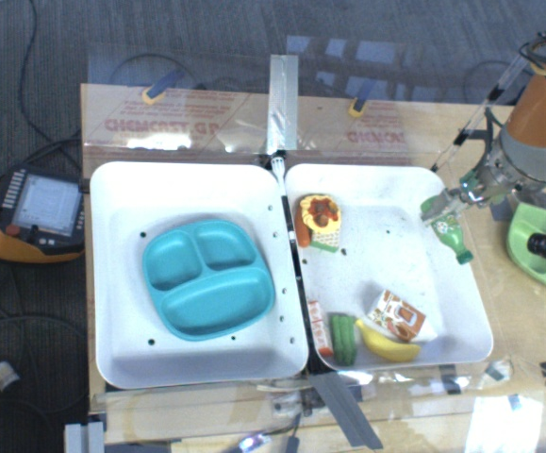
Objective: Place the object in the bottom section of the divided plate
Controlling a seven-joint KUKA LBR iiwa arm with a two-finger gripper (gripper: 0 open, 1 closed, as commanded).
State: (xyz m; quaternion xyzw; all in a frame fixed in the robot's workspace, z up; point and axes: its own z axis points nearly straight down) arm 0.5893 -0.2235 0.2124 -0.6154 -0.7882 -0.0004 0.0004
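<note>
The teal divided plate (208, 276) lies in the left bin (112, 253), with two small sections at the top and one large section at the bottom. My gripper (463, 199) is over the right rim of the right bin (395, 187). It is shut on a green bottle (450, 226), which hangs slanted from the fingers, above the rim. Nothing lies on the plate.
The right bin holds a yellow and red toy food piece (319, 221) at its upper left. A printed carton (400, 315), a banana (387, 344), a green vegetable (344, 338) and a red packet (316, 329) sit along its front. A green device (535, 242) stands on the bench at the far right.
</note>
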